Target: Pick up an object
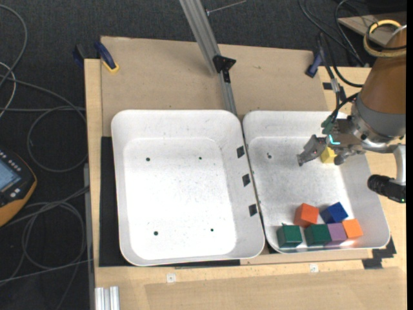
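We see the arm (386, 82) cut off by the right edge, so its upper part runs out of frame. Its wrist hides part of the right bin's (277, 124) far right rim. The gripper (321, 150) is small and dark against the bin floor, and we cannot tell whether its fingers are spread or closed. A yellow object (329, 154) sits just beside it, partly covered by the gripper body; we cannot tell its shape, or whether it is touched. In the near corner, the purple block (338, 232) is partly hidden by its neighbours. At the left edge, an orange-and-black device (11, 185) is cut off.
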You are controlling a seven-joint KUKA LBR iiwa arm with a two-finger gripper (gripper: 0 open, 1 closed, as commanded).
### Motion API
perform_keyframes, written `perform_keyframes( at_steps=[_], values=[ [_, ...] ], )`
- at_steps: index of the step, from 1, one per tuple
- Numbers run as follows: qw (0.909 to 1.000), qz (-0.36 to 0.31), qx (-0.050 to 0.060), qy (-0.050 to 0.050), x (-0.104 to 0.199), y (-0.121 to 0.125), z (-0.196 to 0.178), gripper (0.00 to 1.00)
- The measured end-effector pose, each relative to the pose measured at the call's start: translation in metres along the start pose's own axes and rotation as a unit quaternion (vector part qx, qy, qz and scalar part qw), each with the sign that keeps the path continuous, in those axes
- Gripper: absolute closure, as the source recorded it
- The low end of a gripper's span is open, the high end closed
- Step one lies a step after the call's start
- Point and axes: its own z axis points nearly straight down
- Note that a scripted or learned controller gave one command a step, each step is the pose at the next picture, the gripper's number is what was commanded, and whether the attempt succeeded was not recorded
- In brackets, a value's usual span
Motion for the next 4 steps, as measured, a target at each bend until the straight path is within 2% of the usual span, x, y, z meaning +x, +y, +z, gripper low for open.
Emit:
perform_keyframes(
  at_steps=[1, 2, 3, 4],
  values=[
    [1.0, 0.0, -0.003, -0.001, 0.0, 0.001, -0.002, 0.0],
    [1.0, 0.0, 0.0, 0.0, 0.009, 0.002, 0.046, 0.0],
    [1.0, 0.001, 0.001, 0.0, 0.004, 0.001, 0.108, 0.0],
    [1.0, 0.0, 0.0, 0.0, 0.005, 0.001, 0.137, 0.0]
  ],
)
